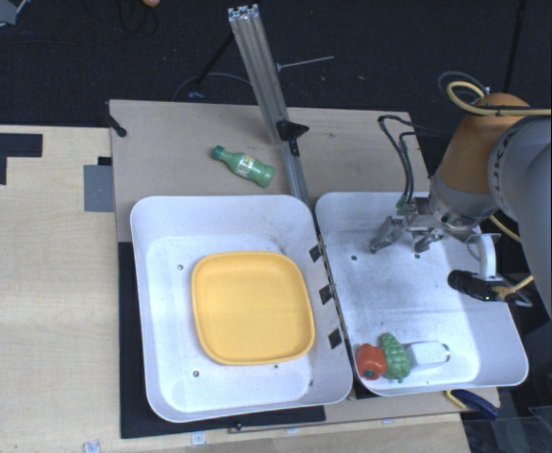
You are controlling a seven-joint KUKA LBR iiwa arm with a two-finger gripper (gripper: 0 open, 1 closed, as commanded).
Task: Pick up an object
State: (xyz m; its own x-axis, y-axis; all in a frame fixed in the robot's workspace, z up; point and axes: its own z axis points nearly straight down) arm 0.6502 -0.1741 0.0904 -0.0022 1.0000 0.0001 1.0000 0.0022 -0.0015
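Fingers (pixel 406 234) spread open over the far part of the right bin (pixel 502 366), holding nothing.
Red and green toy vegetables (pixel 385 359) lie at that bin's near left corner, well apart from the fingers. Left bin (pixel 162 253) holds a yellow plate (pixel 253 307); a green bottle (pixel 243 166) lies on the worktop (pixel 162 149) beyond it.

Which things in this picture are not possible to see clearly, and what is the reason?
- Gripper, camera view: too small and blurred to tell open from shut.
- White object in the right bin: blends with the white floor; its kind is unclear.
- Red object and green object: small, touching; exact kinds unclear.
- Green bottle: label too small.
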